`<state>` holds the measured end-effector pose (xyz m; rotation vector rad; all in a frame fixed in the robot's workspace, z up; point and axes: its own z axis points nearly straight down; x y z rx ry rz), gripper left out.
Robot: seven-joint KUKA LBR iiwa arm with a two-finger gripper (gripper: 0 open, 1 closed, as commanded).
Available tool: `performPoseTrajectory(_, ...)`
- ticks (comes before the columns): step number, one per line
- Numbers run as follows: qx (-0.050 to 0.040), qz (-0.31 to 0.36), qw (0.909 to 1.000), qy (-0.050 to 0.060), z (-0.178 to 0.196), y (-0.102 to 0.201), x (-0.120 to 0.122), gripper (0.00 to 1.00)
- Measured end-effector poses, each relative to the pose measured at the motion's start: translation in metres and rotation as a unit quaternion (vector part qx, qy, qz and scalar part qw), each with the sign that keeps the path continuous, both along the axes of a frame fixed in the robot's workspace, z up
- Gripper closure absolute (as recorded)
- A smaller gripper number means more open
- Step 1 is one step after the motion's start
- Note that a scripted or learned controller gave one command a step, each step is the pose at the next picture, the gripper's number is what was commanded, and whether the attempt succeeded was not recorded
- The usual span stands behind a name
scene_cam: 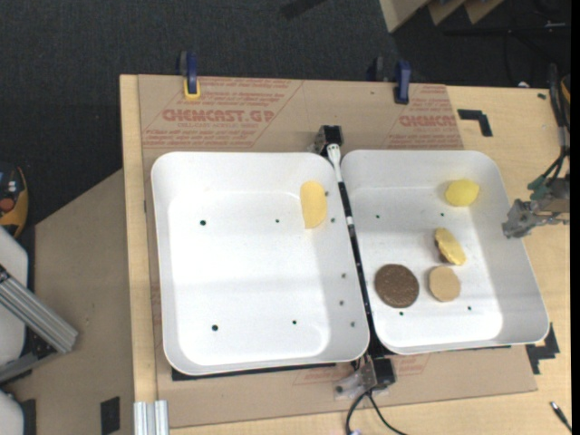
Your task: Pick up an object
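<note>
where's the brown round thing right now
The brown disc lies in the right bin, toward its near left part, just left of the tan disc and close to the divider between bins.

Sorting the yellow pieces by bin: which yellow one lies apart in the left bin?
The long yellow piece by the left bin's right wall; the other two yellow pieces lie in the right bin.

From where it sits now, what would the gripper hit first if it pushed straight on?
Probably the right bin's rim; the gripper sits just outside it, seemingly pointing left. Height is unclear.
</note>
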<state>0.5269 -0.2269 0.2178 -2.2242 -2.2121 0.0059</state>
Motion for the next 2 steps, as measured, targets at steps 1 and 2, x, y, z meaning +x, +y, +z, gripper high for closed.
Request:
performPoseTrajectory(1, -0.0013, 0.001, 1.0, -0.005, 0.056, 0.002, -0.049, 1.0)
performPoseTrajectory(2, -0.0025, 0.006, 0.9999, -0.013, 0.194, 0.056, -0.034, 1.0)
